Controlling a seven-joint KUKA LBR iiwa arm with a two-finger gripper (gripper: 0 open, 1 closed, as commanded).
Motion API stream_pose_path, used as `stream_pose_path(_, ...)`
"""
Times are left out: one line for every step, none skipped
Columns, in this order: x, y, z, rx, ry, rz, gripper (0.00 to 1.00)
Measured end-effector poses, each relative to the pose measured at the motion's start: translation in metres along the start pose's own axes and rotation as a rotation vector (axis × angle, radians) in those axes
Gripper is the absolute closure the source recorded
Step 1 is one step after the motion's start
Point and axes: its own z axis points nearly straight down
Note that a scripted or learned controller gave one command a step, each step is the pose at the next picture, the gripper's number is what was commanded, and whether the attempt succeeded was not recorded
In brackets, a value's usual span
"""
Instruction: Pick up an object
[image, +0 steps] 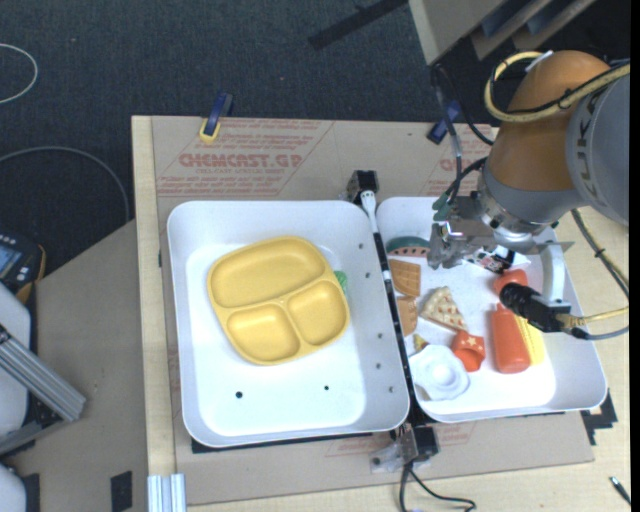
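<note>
end effector (470, 245) hovers over right bin (585, 385), above toy food.

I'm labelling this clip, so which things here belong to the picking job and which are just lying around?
Job:
gripper
orange bottle
pizza slice toy
fried egg toy
right bin

Lying about:
yellow divided plate
left bin
blue clamp

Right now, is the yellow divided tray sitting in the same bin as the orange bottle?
No, the yellow divided tray lies in the left bin, while the orange bottle lies in the right bin.
</note>
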Motion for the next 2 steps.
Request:
stream_pose_path(-0.0097,-0.0088,-0.0012,0.000,-0.002,0.005,1.00)
stream_pose_path(-0.0090,-0.0026,0.0003,-0.004,-0.003,0.003,1.00)
